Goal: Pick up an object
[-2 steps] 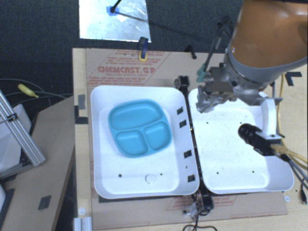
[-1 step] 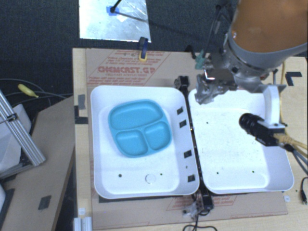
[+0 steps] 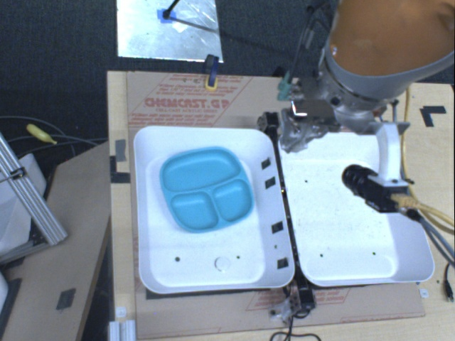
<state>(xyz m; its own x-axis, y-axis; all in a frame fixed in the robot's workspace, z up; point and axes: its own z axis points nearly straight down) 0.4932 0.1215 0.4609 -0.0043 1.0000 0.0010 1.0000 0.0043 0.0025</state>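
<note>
One blue sectioned tray (image 3: 207, 189) lying flat in left white bin (image 3: 153, 261). Tool (image 3: 295, 137) above right bin (image 3: 355, 261) rear-left corner, well apart from tray; opening: cannot tell.

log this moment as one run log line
arm: over right bin rear | gripper: at rear left corner | blue divided plate: in left bin, untouched

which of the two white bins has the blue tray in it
The left bin. The blue divided tray lies in its upper half. The right bin sits under the arm's hand instead.
</note>
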